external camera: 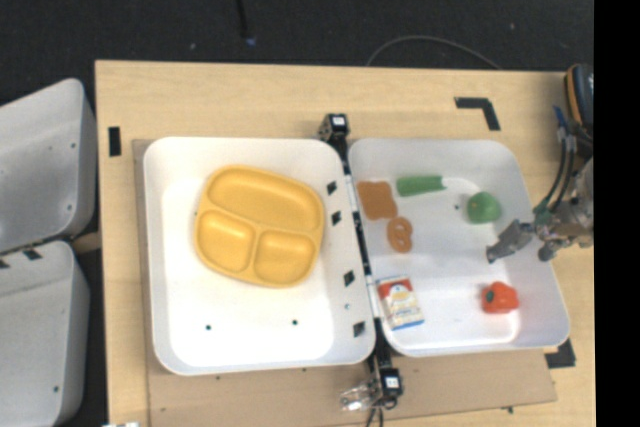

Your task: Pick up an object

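Nothing grabbed yet, the gripper is just hanging over the right edge of the right bin.

Its fingers look spread apart with nothing between them, though it's small and a bit blurry there, so take that loosely. So the whole pick is left to do. Nearest candidates are the green ball just up-left of it and the red pepper just below; neither has much of a long axis. The green pickle lies near the bin's far wall with its long axis running left-right. Also in that bin: a brown patty, a small orange donut and a little carton. The yellow tray sits in the left bin.
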`<state>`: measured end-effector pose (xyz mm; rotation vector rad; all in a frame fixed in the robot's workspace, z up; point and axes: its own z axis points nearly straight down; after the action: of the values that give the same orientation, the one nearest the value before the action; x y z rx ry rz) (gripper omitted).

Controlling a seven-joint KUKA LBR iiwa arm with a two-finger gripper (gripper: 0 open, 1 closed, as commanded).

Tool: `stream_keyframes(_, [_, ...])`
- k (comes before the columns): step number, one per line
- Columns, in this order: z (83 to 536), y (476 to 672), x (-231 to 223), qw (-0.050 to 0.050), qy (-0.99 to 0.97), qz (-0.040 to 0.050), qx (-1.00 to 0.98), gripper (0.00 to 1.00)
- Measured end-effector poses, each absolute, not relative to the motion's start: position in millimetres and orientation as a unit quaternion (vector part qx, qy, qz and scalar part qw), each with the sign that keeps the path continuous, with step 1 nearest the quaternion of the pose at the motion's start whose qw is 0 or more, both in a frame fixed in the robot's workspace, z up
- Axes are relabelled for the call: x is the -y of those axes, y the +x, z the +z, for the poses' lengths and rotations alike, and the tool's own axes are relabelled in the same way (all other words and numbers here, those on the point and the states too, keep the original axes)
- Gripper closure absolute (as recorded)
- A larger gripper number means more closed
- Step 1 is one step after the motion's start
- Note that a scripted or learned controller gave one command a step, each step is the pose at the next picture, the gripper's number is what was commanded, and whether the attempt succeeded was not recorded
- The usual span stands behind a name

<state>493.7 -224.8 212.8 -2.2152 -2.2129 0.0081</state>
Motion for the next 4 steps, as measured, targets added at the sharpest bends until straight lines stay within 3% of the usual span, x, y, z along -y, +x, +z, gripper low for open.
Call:
stream_keyframes(1, [217, 496.1, 225, 0.001, -0.706, 0.0005, 0.708, 0.0])
stream_keyframes(3, [109, 504.9, 223, 0.003, -0.708, 0.002, 0.706, 0.0])
stream_keyframes(4, [98, 504.4, 225, 0.001, -0.709, 0.0018, 0.706, 0.0])
